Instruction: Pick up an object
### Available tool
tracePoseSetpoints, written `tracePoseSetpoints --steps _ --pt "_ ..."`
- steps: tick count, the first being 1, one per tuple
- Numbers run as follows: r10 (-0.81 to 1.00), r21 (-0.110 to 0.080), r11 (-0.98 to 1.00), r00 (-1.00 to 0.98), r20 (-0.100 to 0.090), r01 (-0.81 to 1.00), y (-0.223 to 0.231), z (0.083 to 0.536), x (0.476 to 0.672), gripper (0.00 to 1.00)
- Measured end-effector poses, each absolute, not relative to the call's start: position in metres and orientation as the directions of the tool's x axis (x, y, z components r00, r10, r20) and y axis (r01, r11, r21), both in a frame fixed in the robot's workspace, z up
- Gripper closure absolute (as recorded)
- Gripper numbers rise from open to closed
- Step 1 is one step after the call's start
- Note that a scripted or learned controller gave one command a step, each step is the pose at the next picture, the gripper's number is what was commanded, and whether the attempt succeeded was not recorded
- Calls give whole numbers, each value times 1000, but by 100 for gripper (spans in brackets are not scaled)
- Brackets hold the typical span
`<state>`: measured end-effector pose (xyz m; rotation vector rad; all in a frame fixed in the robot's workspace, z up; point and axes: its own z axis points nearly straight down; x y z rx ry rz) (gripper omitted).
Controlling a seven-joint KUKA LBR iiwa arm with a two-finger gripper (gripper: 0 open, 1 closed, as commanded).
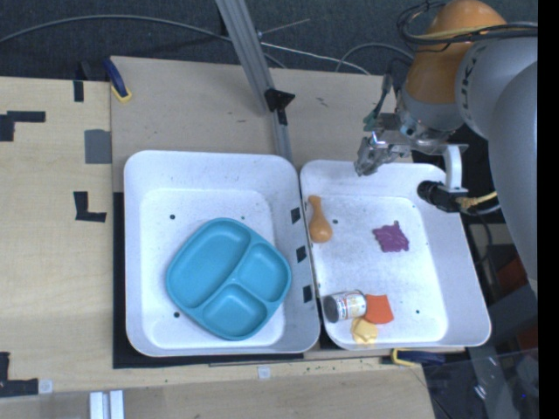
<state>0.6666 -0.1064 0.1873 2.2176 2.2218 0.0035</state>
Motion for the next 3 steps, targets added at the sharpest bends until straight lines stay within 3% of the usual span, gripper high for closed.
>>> tracePoseSetpoints --steps 1,3 --pt "1000 6 3 -3 0 1000 -97 247 665 100" --pt "1000 -3 7 -7 2 1000 11 242 635 100"
